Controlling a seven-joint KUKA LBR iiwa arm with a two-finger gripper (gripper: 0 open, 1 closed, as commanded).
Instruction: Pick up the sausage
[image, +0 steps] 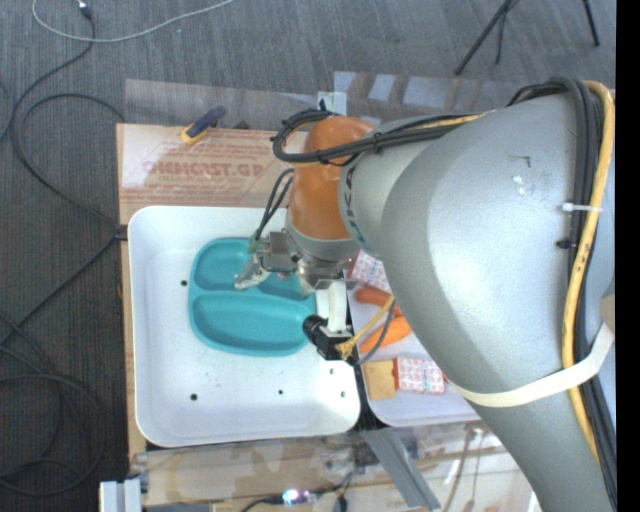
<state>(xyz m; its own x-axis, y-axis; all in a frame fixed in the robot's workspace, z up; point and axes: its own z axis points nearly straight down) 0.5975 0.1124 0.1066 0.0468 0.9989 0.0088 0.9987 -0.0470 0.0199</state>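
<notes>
teal divided dish (245, 320) in left bin (160, 400); end effector (262, 268) over it, finger state unclear.

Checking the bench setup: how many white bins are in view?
2. The left bin holds a teal divided tray. The right bin sits beside it, mostly covered by the arm, so things inside it may be hidden.

Faint red lettering on the cardboard sheet (200, 170) is too blurred to read.
</notes>
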